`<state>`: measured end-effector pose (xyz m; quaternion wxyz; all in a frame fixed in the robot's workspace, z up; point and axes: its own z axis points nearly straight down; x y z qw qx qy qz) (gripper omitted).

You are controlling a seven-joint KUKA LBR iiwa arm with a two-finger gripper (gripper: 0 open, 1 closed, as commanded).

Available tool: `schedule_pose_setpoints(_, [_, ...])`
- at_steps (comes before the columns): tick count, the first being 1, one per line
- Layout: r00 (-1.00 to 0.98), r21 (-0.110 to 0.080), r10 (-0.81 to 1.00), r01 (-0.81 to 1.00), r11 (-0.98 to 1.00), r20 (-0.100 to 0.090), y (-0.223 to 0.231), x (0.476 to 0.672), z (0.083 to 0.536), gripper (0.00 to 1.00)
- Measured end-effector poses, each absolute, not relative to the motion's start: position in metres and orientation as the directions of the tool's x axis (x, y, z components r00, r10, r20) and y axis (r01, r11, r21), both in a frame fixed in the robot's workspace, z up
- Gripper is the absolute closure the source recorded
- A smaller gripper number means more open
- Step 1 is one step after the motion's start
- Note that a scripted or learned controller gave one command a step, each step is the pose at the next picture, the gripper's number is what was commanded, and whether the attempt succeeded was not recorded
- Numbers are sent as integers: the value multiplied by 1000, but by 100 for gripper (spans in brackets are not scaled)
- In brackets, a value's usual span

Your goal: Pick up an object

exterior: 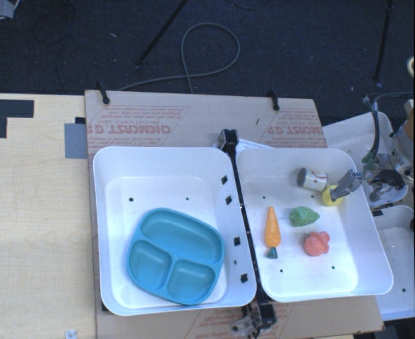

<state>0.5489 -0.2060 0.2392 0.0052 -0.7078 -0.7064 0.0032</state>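
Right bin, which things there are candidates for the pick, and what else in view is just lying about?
Job in hand:
orange carrot
green lump
red piece
yellow piece
grey cylinder
gripper, at the right bin's far right

Lying about:
blue divided tray in the left bin
cables on the dark floor

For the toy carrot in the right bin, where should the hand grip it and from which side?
Probably across the orange body of the carrot, near its wider upper half, coming straight down from above. It lies flat and lengthwise, green tip toward the near edge, with bare right bin floor on both long sides, so fingers could straddle its narrow width.
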Motion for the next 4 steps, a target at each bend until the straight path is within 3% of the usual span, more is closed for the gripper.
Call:
schedule_pose_setpoints(1, [0,-1,1000,1000,0,0,-206,551,245,0])
schedule_pose_setpoints(3, [1,-6,1000,1000,-1,2,-212,561,152,0])
schedule_pose_setpoints(4, [-2,19,1000,1000,2,-7,-211,560,120,0])
